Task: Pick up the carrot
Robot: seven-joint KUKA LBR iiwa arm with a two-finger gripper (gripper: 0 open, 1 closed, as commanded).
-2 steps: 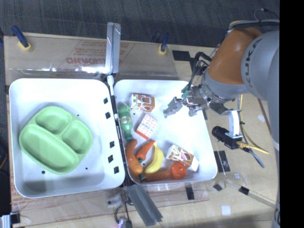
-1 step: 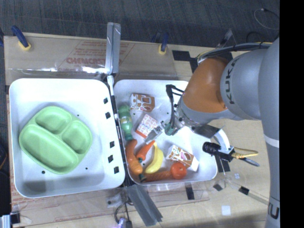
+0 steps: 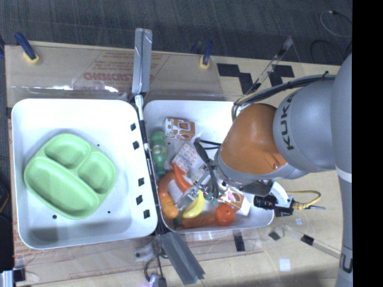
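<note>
The carrot (image 3: 167, 197) is an orange, elongated piece lying near the left wall of the right bin (image 3: 209, 110), toward its front. The gripper (image 3: 206, 186) hangs low over the clutter in the middle of that bin. It sits just right of the carrot and directly above a yellow banana (image 3: 193, 207). The orange wrist band and the grey arm hide the right half of the bin. I see nothing lifted out of the pile.
Around the gripper lie an orange-red stick (image 3: 182, 179), a red tomato (image 3: 225, 214), a green bottle (image 3: 158, 148), printed cartons (image 3: 179, 127) and a reddish strip along the front wall. The left bin (image 3: 72, 109) holds a green divided plate (image 3: 70, 173).
</note>
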